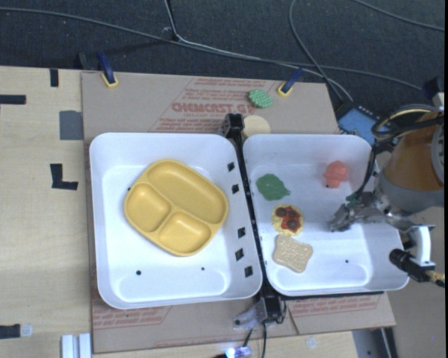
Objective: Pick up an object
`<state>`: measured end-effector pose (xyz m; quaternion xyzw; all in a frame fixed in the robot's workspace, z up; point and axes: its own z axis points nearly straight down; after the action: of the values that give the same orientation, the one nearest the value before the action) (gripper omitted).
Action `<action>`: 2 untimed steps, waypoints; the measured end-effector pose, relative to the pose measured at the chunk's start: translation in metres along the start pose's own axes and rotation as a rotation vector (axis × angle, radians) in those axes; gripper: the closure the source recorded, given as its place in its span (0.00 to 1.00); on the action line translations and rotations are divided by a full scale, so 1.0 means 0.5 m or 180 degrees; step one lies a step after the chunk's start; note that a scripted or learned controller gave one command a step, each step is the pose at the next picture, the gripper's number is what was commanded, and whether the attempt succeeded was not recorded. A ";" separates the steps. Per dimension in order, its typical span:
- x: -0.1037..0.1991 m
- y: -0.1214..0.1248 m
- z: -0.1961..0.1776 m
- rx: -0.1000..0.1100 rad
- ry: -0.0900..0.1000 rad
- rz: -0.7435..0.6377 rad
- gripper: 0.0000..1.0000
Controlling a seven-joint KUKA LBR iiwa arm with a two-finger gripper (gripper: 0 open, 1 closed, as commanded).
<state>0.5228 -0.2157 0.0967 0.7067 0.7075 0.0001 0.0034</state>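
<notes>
The right bin (358, 271) holds a green leaf-shaped piece (271, 186), a small pizza-like piece with red dots (287, 219), a tan cracker-like piece (292, 253) and a pink-red lump (335, 173). My gripper (343, 221) is low in the right half of this bin, right of the pizza piece and below the pink lump. Nothing shows between its fingers. The grey arm with its orange band (414, 162) comes in from the right edge.
A yellow divided tray (177, 205) lies in the left bin (104, 200). Behind the bins, a green dotted piece (260, 98) and a tan disc (257, 123) rest on the cardboard. Black clips join the bins along the middle wall. Cables run across the dark floor at the back.
</notes>
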 end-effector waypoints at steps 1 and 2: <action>0.005 0.003 -0.085 0.0008 0.0012 -0.0001 1.00; 0.011 0.011 -0.211 -0.0001 0.0008 -0.0003 1.00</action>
<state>0.5275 -0.2100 0.2020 0.7063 0.7079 0.0011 0.0026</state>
